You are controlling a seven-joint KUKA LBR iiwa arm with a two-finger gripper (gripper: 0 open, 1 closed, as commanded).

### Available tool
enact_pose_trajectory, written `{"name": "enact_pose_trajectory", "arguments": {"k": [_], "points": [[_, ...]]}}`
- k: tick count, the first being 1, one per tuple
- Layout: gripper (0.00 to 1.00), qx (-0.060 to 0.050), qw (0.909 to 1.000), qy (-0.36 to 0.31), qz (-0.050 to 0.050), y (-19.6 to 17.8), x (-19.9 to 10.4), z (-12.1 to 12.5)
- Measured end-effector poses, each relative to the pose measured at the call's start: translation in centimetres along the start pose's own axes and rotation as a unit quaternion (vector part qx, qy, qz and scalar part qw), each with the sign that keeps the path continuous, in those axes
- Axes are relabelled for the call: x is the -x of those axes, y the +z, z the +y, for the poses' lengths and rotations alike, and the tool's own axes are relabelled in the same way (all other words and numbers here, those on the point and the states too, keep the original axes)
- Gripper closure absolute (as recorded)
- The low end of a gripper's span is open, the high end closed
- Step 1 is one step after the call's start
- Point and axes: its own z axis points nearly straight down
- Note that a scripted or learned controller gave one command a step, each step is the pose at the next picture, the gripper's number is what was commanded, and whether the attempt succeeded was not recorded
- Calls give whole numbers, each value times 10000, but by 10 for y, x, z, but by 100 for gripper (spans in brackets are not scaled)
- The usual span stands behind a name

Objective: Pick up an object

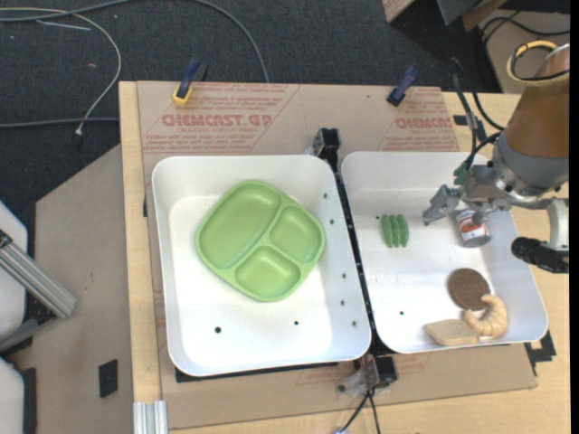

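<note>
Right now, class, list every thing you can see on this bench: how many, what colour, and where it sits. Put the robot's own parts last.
Shallow white plastic bins: two, white, side by side on the bench.
Divided plastic plate: one, light green, middle of the left bin.
Ribbed bean-like piece: one, green, upper left of the right bin.
Small can: one, silver and red, right bin, directly under the hand.
Round flat disc: one, brown, lower right bin.
Curved shrimp-like toy: one, tan, just below the disc.
Flat wedge: one, beige, bottom of the right bin.
Clamps: two, blue, on the board's far edge.
Arm: one, grey and orange, from the right.
Hand: one, grey, over the can.
</note>
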Motion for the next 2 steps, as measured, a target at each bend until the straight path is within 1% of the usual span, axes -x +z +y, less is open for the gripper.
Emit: {"name": "enact_pose_trajectory", "arguments": {"k": [1, 2], "points": [[0, -21, 10000, 2, 7, 42, -1, -2], [100, 12, 10000, 2, -1, 28, -1, 0]]}}
